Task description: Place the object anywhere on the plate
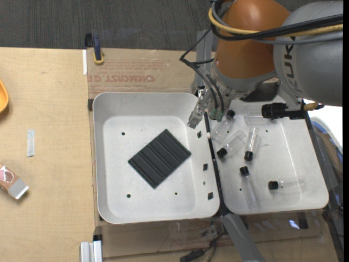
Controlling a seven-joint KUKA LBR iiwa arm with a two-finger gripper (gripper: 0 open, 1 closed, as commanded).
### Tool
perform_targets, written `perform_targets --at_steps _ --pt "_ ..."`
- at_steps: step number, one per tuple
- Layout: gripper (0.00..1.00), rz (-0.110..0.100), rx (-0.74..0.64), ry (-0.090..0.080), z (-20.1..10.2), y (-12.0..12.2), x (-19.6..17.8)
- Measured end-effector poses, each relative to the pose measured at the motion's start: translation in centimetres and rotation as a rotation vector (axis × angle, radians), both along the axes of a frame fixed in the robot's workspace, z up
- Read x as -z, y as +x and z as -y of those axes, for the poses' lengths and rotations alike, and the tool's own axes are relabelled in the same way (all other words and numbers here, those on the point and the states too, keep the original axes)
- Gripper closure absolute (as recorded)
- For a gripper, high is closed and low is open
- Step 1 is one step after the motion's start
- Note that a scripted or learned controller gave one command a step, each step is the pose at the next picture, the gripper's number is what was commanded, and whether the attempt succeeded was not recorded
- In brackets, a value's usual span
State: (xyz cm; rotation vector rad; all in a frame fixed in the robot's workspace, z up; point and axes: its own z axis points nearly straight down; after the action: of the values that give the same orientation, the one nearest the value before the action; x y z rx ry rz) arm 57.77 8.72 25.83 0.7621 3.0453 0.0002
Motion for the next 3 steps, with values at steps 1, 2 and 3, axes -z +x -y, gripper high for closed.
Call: perform_targets --at_steps 1,2,3 --pt "0.0 0.0 0.0 0.0 0.0 0.0 0.0" --pt "1.0 0.002 0.004 0.0 0.16 0.11 -0.88" --pt "0.0 0.002 0.004 0.0 0.17 0.11 -0.87"
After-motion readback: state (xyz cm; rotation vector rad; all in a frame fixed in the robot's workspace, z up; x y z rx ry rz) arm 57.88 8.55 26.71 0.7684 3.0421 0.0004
